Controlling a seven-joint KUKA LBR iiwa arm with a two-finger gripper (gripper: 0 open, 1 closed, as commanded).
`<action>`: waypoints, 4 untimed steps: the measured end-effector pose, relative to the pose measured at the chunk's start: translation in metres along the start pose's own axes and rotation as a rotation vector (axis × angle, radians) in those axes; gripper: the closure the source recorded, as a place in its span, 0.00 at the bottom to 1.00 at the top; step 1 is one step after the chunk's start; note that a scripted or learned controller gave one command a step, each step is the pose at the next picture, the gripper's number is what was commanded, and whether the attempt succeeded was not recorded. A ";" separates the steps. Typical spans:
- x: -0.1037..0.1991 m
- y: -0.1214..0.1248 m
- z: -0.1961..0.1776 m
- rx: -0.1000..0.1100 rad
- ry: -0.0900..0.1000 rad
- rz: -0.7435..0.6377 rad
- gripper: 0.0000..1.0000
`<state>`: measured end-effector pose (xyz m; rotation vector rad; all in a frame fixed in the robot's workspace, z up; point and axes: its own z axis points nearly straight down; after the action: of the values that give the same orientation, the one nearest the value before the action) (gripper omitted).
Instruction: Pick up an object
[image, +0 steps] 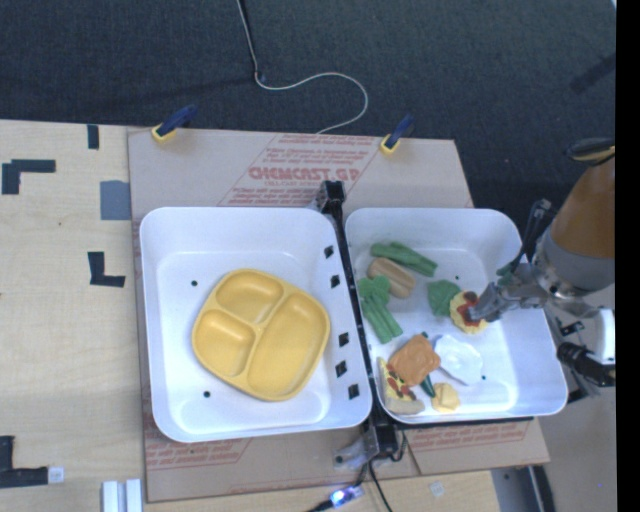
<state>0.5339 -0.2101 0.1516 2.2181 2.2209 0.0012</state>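
The right bin (500, 232) holds several toy food pieces: a green leafy piece (402, 256), a hot dog bun (390, 275), a green piece (378, 305) by the divider, a green piece (443, 296), a burger-like toy (412, 362), a white piece (458, 353), a small yellow piece (446, 397) and a red-and-yellow toy (463, 309). My gripper (482, 308) is low in the right bin, its tip right at the red-and-yellow toy. Whether it grips that toy is unclear.
The left bin (160, 240) holds a yellow divided plate (261, 333). The arm (585, 230) comes in over the right bin's right wall. Both bins rest on a cardboard sheet (290, 165) with clamps at the back. A cable loops behind.
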 end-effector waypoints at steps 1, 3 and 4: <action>-0.005 0.000 -0.062 -0.002 -0.001 0.000 1.00; 0.059 -0.011 -0.073 0.005 0.004 -0.005 1.00; 0.113 -0.024 -0.082 0.005 0.004 -0.005 1.00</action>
<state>0.5092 -0.0971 0.2335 2.2167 2.2314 0.0003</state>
